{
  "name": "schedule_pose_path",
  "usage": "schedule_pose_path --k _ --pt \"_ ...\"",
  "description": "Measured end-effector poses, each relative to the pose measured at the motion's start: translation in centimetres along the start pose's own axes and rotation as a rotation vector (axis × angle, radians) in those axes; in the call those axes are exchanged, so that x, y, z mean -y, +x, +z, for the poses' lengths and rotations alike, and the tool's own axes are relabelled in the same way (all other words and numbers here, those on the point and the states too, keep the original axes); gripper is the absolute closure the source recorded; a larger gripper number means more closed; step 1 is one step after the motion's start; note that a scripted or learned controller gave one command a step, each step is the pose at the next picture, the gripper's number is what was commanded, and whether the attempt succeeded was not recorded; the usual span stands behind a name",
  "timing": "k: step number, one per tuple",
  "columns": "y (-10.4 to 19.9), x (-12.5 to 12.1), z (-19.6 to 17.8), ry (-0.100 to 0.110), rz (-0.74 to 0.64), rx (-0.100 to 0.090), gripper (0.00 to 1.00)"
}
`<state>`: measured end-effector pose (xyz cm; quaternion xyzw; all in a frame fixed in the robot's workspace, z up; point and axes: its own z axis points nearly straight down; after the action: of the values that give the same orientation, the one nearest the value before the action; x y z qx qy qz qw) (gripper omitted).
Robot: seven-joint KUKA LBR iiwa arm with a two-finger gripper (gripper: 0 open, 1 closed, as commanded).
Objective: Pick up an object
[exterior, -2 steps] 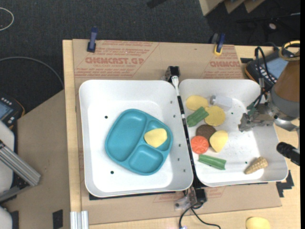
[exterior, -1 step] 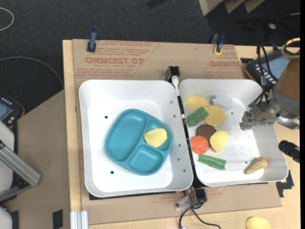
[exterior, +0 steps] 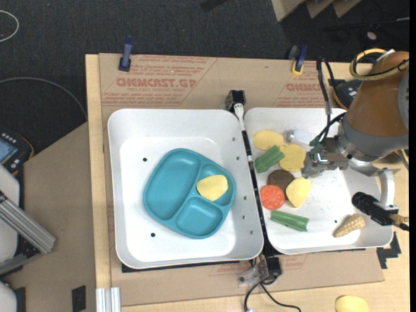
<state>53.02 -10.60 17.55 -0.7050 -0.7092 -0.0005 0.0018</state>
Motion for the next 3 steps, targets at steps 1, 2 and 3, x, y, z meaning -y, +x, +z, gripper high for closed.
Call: schedule_pose_path --k 1,2,3 --pt "-6.6 -14.2 2.6 -0.019 0.003 0.011 1.0" --pt "-6.3 -13.6 1.7 -0.008 0.004 0.007 1.0" --pt "-6.3 -13.7 0.6 -0.011 0.003 0.01 1.0"
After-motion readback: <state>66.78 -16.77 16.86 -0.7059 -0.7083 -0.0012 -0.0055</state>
